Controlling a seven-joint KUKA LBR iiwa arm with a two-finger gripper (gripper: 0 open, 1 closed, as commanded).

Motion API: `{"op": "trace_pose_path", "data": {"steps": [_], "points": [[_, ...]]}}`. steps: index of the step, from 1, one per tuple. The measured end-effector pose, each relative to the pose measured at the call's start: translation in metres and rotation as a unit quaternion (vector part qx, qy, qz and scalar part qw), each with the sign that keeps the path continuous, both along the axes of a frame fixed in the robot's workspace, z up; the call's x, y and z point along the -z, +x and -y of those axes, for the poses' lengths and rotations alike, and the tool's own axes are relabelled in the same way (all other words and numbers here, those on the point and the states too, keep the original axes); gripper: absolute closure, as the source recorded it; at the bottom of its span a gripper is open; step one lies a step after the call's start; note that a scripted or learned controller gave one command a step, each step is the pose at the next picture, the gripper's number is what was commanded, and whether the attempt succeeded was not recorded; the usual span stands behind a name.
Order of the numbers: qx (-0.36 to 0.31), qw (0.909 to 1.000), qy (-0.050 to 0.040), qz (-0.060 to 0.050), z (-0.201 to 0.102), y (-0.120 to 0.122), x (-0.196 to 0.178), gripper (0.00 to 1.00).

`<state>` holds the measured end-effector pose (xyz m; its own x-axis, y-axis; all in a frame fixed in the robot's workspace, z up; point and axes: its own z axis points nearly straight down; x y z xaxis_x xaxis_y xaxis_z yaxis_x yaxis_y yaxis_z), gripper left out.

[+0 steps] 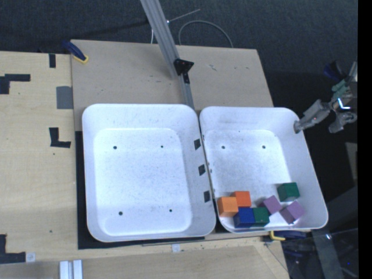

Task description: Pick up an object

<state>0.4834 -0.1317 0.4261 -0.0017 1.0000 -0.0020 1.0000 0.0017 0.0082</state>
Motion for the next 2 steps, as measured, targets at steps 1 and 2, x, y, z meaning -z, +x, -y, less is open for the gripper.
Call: {"op": "trace_pose_path", "data": {"steps": [1, 2], "points": [[-0.001, 1.0, 0.0014, -0.006, -0.053, -0.001, 0.043, 0.0], [0.001, 1.0, 0.0011, -0.009, -0.025, 0.019, 0.177, 0.0]]}}
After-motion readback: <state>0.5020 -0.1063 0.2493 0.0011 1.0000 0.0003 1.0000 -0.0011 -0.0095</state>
